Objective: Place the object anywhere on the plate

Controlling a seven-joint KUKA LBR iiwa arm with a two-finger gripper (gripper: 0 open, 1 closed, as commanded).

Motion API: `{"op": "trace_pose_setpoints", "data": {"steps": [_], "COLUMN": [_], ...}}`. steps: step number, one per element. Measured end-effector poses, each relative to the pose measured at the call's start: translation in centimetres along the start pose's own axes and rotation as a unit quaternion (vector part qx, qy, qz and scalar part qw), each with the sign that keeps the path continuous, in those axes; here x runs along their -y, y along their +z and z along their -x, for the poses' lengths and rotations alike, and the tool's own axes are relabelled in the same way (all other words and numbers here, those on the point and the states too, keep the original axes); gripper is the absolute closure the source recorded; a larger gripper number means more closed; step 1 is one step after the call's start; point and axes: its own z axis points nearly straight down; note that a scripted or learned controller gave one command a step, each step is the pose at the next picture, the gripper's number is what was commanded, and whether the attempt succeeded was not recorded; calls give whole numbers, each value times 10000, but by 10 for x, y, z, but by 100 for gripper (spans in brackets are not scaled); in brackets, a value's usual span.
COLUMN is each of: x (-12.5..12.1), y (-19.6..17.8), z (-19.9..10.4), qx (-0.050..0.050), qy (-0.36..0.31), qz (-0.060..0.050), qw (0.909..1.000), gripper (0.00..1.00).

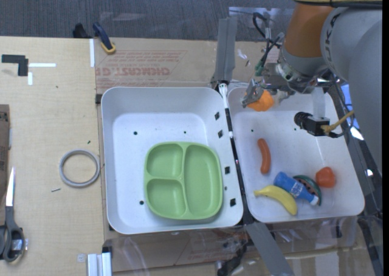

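The gripper (pixel 260 93) hangs over the far left corner of the right bin (pixel 340 208), and its fingers (pixel 250 95) are closed on an orange object (pixel 262 102), which sits lifted between them, just above the bin floor near the shared wall. The hold looks shallow: most of the orange object bulges out below and to the right of the fingertips. Above, the orange-banded wrist and grey arm lean in from the right, with cables looping close by.

The green plate (pixel 183 180), split into three compartments, lies in the near half of the left bin (pixel 115 147), well apart from the gripper, across the raised rims between the bins. That crossing is the likely trouble: a low carry could knock the round object against the rim and squeeze it out of a thin pinch. A release too high could let it roll off the plate.

Left behind in the right bin are a sausage (pixel 264 155), a banana (pixel 278 197), a blue can (pixel 296 187) and a small red fruit (pixel 326 177).
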Motion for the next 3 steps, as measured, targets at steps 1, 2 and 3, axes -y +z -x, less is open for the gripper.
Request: {"op": "trace_pose_setpoints", "data": {"steps": [1,2,3], "x": [90,147,147], "y": [0,-36,-36], "z": [-81,-165,-164], "qx": [-5,1,2], "qy": [21,24,30], "qz": [-1,-4,-1], "qw": [10000,10000,10000], "gripper": [100,100,0]}}
